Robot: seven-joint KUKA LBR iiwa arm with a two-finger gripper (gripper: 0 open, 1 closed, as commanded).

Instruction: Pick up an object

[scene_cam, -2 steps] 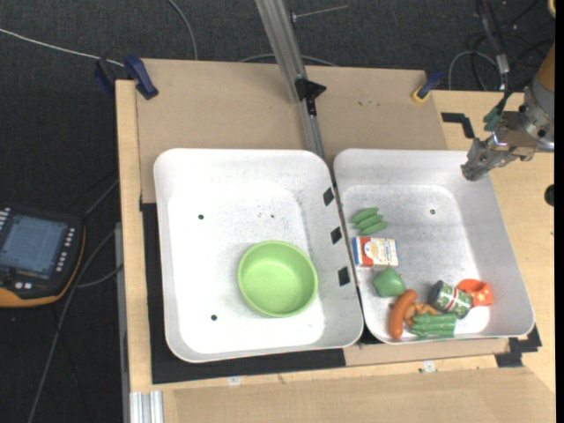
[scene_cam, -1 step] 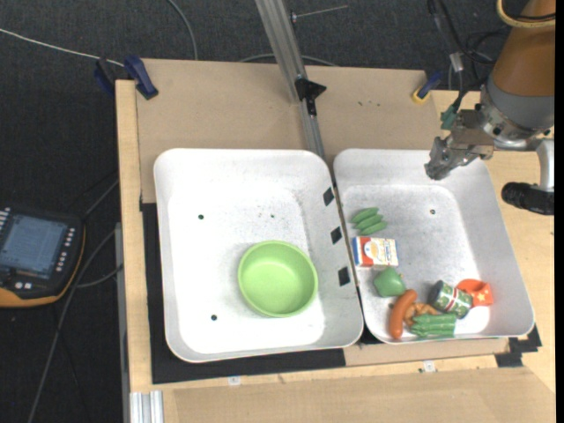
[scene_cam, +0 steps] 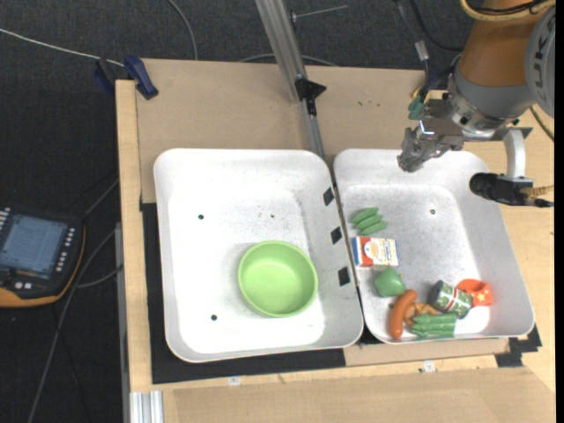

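Far left of the hand [scene_cam: 414, 159], in the left bin [scene_cam: 176, 183]: green bowl [scene_cam: 278, 278], upright, likely beyond convenient reach. Nearer, below the hand in the right bin [scene_cam: 493, 227]: green pods [scene_cam: 369, 221], long axis slanting toward upper left; small carton [scene_cam: 375, 252] lying flat, long axis across the bin. Lower still, heaped against the near wall: sausage [scene_cam: 402, 313], slanting, and can [scene_cam: 451, 299] on its side. Hand poised over the bin's far rim, nothing between the fingers; open or closed, cannot tell.

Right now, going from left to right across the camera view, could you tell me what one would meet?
Handheld controller → green bowl → small carton → can, with the gripper hanging above the right bin's far edge.
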